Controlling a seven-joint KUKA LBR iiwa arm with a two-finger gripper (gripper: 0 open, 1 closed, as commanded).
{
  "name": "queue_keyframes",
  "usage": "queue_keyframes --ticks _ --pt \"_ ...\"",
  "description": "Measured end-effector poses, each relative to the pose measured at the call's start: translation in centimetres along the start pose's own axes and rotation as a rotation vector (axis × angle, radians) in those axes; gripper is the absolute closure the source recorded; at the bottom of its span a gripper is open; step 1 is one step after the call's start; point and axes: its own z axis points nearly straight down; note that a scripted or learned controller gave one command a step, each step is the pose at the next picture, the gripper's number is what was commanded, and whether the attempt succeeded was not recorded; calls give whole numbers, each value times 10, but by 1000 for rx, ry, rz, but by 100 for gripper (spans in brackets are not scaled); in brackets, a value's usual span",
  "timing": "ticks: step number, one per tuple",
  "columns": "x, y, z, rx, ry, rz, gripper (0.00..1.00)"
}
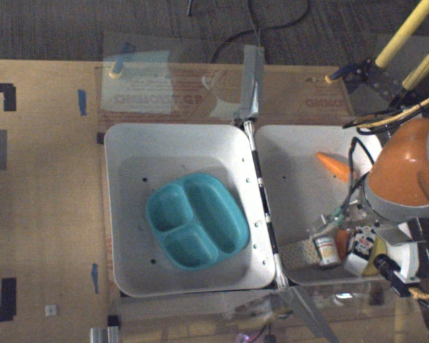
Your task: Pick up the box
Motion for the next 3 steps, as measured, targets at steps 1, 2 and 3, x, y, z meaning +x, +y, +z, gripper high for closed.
queue_keyframes --ticks 1,2,3 --pt "23 15 22 18 23 149 0" --pt "-1 -2 22 15 25 169 0" --pt "-6 -3 11 12 20 175 100"
